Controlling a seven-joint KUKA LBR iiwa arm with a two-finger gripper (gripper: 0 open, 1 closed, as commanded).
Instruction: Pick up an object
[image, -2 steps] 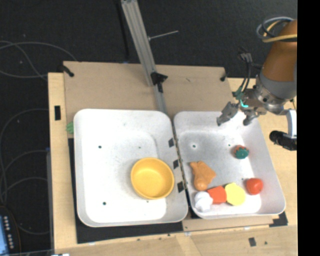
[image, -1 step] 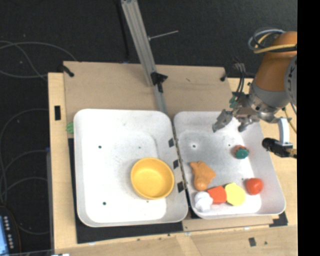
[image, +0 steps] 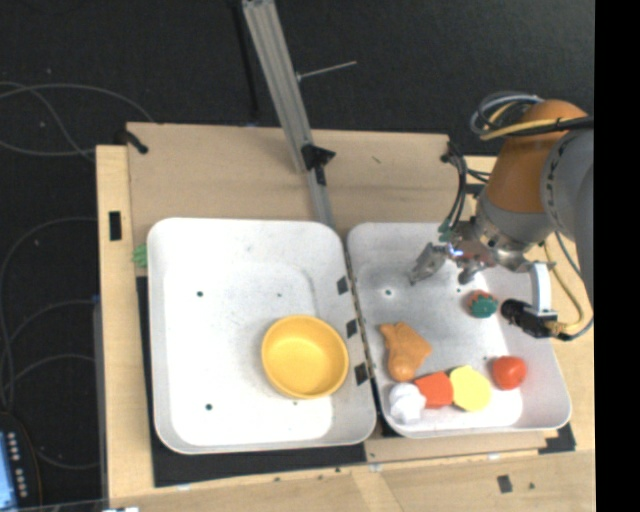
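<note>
One camera looks at me from high above the bench (image: 230, 170). It tips a little, so the far edge of the bench sits near the top of the picture and the near edge at the bottom. It is far enough back to fit both white bins: the left bin (image: 190, 260) and the right bin (image: 390, 250) lie side by side. My arm (image: 525, 180) comes in from the right side.
</note>
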